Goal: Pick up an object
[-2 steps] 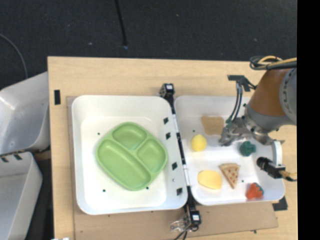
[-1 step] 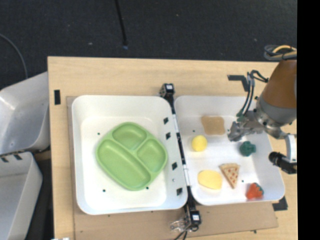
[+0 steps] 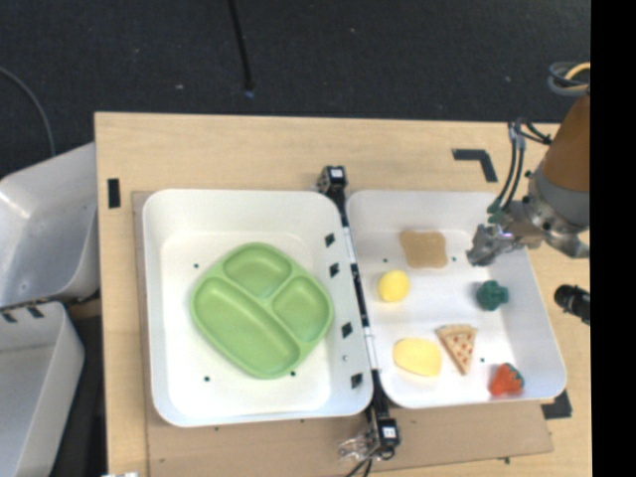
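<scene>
Reaching in from three o'clock, the grey two-finger gripper [image 3: 484,245] hangs over the upper right part of the right-hand shallow white bin [image 3: 370,229]; its tip is too small and blurred to tell how it stands or whether it has anything. Just toward nine o'clock of it lies a flat tan bread-like square [image 3: 424,248]. At six o'clock, close below, sits a small dark green lumpy toy [image 3: 490,294]. Farther out are a round yellow ball-like piece [image 3: 395,286], a larger yellow oval piece [image 3: 417,357], a tan pizza-slice wedge [image 3: 458,347] and a red strawberry-like piece [image 3: 506,380] near the bin's five o'clock corner. Well apart, the left white bin [image 3: 164,386] holds a light green plastic divided plate [image 3: 260,309].
</scene>
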{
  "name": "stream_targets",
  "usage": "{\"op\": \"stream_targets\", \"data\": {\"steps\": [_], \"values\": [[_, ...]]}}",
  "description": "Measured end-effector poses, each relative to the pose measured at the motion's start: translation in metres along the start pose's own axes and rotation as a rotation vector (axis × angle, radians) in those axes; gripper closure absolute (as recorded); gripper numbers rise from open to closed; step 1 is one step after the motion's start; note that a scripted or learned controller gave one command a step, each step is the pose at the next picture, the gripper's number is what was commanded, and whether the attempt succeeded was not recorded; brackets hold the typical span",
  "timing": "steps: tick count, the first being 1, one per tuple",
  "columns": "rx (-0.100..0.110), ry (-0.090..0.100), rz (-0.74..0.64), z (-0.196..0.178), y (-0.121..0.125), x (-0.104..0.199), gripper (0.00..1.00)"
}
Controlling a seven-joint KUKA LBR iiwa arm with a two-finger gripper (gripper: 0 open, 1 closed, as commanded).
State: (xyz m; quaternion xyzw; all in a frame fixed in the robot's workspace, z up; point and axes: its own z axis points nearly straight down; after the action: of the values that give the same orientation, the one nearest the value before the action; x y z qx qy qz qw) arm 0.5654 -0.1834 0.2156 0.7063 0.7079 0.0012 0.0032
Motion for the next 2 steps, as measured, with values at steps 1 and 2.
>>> {"op": "stream_targets", "data": {"steps": [1,2], "values": [[0.005,0.003,-0.004,0.004,0.01,0.046,1.0],[0.004,0.004,-0.005,0.0,0.026,0.101,1.0]]}}
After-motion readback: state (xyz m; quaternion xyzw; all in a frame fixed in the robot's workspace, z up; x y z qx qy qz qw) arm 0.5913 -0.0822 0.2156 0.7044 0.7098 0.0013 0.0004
